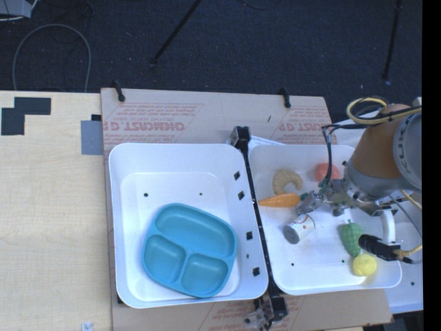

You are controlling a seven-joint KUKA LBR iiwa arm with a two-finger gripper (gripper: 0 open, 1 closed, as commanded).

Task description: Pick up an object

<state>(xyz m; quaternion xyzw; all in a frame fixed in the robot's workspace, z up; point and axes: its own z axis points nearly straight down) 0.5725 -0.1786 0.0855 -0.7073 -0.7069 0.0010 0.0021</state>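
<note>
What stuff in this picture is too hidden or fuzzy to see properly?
Camera view:
- Pink thing: half covered by the arm.
- Green toy: too blurry to name.
- Little cup: markings too small to read.
- Right bin: far right corner hidden under the arm.

Light: bright, even, from overhead — the white bins (172,164) verge on washed-out.
Shadows: soft and short, along the blue tray (189,250) edge.
Worktop (48,205): evenly lit.
Floor (207,40): dim, near black.
Sharpness: slightly soft — the pincer (315,203) lacks fine detail.
</note>
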